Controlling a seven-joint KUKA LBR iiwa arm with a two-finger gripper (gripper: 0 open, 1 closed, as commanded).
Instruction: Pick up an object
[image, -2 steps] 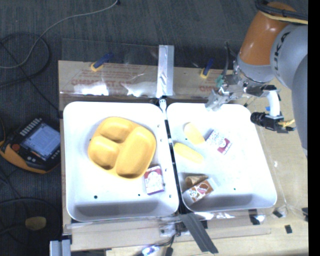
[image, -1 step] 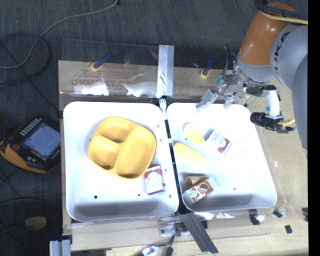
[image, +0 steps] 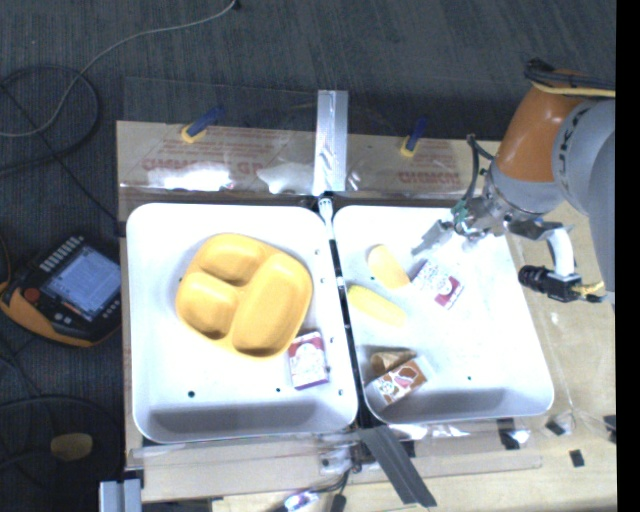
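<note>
My gripper hangs low in the upper middle of the right bin, open, with nothing between its fingers. Just to its left a pale yellow wedge lies on the bin floor. A small white and magenta packet lies just to its lower right. A second yellow piece rests lower down by the divider. A brown and red packet sits near that bin's front edge. In the left bin a big yellow lobed object sits with a small red and white carton at its lower right.
The grey arm with its orange band comes in from the upper right over the right bin's far corner. A black-tipped part sticks out at that bin's right rim. A handheld controller lies on the floor at left.
</note>
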